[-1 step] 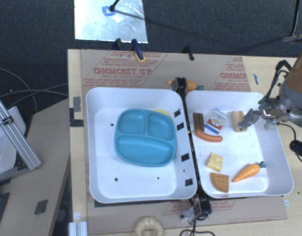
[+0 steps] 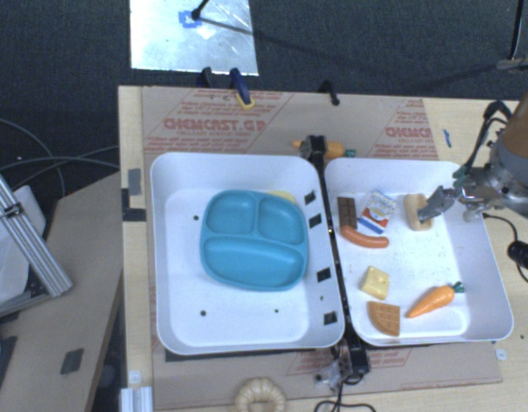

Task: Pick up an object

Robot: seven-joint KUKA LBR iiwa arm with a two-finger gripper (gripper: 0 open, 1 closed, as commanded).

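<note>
One grey two-finger gripper (image 2: pixel 431 209) beside tan bread-shaped toy (image 2: pixel 415 210); jaws' opening unclear, cannot tell; risk: nudges toy aside, misses.

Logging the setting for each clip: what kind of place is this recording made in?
Most likely a robotics lab bench, not a kitchen. Two white bins sit on a board over dark carpet; the food, such as the carrot, looks like toys; cables and an aluminium frame stand alongside.

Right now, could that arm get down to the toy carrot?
Probably yes. The carrot lies alone in the right bin, nothing over it, and the end effector hovers in the same bin.
</note>
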